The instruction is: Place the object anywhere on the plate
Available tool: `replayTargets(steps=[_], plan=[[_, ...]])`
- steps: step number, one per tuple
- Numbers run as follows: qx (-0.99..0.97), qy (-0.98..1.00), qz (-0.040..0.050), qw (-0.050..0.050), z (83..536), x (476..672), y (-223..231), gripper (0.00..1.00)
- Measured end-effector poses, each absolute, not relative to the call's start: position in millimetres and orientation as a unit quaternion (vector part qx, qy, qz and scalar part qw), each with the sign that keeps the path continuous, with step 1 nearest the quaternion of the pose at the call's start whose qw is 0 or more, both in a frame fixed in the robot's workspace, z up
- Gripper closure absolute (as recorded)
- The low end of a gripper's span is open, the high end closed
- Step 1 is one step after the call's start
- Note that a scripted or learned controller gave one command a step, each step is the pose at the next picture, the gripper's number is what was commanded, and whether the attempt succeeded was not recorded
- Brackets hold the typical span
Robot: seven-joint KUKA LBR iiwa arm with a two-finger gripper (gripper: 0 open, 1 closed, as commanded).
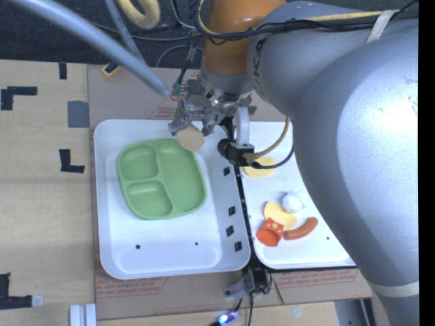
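From my seat, going left to right: the left bin (112, 250) holds the green plate (162, 178), three compartments, lying toward the bin's 11 o'clock corner. At the plate's 1 o'clock rim hangs a small tan disc (191, 140), the object I take to be the one to place; it sits right under the hand (192, 124), touching or just above the rim, and I cannot tell whether it rests on the plate yet. The disc appears pinched at the fingertips, though the dark wrist hardware crowds the view, so I hold that loosely. To do this step well I would carry the disc a little toward 7 o'clock, well inside the rim over a compartment, lower until it nearly touches, then let go, since a release at the edge could send it off onto the bin floor. In the right bin (319, 253) lie a yellow piece (262, 168), a white lump (293, 201), a red cup (270, 233) and a sausage (300, 229), all well apart from the work.
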State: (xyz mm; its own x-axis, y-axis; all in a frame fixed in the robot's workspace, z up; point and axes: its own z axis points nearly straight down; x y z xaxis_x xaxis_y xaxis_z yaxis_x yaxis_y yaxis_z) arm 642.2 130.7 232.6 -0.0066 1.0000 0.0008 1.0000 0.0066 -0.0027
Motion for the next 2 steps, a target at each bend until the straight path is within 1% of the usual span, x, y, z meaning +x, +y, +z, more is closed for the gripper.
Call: replayTargets(steps=[1,2], plan=[[-0.705,-0.709,0.0007,0.001,216.6,653.4,184.8,1.0],[-0.705,-0.709,-0.0005,0.0,233.7,664.0,224.1,1.0]])
